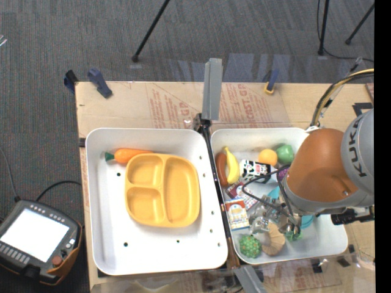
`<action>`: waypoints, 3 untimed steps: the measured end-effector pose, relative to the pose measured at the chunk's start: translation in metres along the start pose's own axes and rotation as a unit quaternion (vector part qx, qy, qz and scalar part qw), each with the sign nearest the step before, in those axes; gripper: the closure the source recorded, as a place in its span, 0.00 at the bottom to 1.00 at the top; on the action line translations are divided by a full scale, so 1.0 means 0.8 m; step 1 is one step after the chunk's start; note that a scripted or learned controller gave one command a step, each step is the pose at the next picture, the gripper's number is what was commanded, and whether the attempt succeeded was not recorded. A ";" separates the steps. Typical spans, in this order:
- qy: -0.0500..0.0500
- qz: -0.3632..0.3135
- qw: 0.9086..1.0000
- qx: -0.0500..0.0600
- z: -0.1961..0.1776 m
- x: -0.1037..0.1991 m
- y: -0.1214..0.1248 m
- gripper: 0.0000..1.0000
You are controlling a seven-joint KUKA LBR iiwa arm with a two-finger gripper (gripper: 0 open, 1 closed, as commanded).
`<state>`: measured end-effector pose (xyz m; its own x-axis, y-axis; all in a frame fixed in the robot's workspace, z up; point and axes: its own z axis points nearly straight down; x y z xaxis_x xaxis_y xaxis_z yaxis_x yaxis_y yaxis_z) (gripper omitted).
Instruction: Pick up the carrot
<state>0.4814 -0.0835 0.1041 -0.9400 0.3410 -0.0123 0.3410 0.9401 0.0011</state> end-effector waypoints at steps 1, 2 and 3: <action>0.001 0.056 0.998 -0.001 -0.154 0.008 0.018 1.00; 0.007 0.055 0.998 0.001 -0.147 0.011 0.019 0.00; 0.009 0.080 0.997 0.002 -0.105 0.035 0.078 0.00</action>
